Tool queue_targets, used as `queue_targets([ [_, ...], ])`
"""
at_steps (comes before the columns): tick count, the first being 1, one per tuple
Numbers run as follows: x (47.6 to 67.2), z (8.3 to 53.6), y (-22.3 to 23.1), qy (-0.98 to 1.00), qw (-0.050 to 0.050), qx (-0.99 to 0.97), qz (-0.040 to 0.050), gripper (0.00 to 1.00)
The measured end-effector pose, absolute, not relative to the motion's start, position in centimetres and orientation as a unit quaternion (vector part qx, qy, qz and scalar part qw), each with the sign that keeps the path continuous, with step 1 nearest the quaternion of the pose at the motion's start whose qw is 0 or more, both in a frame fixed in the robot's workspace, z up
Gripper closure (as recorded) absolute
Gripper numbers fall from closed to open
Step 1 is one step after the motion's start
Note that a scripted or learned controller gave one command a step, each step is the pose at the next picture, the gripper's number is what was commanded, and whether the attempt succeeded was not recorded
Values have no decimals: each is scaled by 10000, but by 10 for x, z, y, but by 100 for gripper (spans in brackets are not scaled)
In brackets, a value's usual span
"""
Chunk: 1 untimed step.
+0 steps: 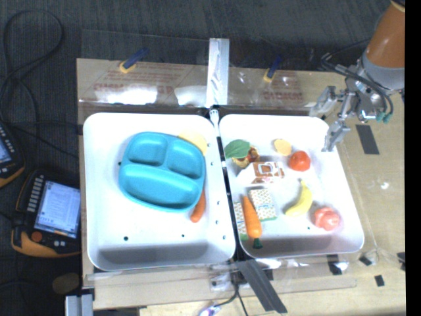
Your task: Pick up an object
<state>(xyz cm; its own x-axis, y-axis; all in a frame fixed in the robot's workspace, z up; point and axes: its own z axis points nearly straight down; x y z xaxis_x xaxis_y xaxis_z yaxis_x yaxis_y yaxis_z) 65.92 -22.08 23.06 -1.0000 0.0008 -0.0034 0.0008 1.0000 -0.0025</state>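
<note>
The right bin point(342, 176) at frame centre-right holds the candidate objects, with a tomato point(300, 160) and a banana point(299, 199) lying nearest, down and left of the tool point(337, 127). The banana's long axis runs diagonally, upper right to lower left. The tool hangs over the bin's upper-right corner, apparently carrying nothing; whether it is spread or closed cannot be told.

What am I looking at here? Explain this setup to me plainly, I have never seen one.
One camera looks down at a slant on a bench. The grey and orange machine at the right is a robot arm; its gripper hovers over the right bin's far corner, holding nothing. That bin contains toy food: a banana, a carrot, two red fruits and small cartons. The left bin holds a blue divided plate with another carrot beside it.
</note>
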Motion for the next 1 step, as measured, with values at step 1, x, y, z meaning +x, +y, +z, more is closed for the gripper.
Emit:
queue_targets([
  [1,640,154,-210,9910,11,1337,-6,0],
])
